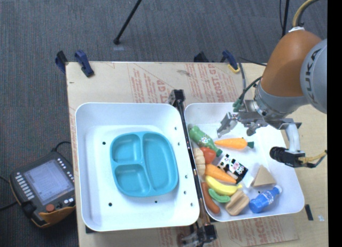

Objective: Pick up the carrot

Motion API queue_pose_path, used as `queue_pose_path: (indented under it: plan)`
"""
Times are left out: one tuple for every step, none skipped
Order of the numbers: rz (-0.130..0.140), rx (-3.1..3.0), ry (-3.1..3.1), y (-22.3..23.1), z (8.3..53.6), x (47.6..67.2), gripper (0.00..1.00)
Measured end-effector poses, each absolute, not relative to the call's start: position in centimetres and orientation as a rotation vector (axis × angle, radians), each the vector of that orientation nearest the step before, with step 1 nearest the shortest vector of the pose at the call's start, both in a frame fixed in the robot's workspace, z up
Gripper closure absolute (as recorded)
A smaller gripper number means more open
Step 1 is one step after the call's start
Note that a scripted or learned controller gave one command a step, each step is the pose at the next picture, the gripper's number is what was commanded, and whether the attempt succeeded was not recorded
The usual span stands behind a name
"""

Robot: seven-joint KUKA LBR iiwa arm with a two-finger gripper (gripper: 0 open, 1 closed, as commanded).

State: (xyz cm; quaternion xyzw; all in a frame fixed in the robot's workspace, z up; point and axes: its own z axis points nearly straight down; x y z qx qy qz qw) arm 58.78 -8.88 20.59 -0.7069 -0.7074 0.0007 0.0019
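Lying on its side in the right bin (293, 190), the carrot (231, 144) runs left to right, tapered tip toward the left, green stub at the right. It is smooth, orange plastic, just beside a green bottle (203, 139). The gripper (239, 125) hangs above it with fingers spread apart, holding nothing.

carrot (232, 144) orange, green tip | tray (144, 164) blue | bottle (204, 139) green | banana (222, 188) yellow
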Motion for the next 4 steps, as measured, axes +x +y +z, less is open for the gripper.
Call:
queue_pose_path:
  plan:
    - [-0.016,-2.364,-2.08,-9.2,11.4,61.2,0.0]
    - [-0.011,-1.929,-2.489,-11.3,9.3,59.2,0.0]
    - [-0.01,-1.935,-2.483,-11.4,10.2,59.2,1.0]
    - [-0.001,-2.163,-2.28,-10.7,25.3,61.8,1.0]
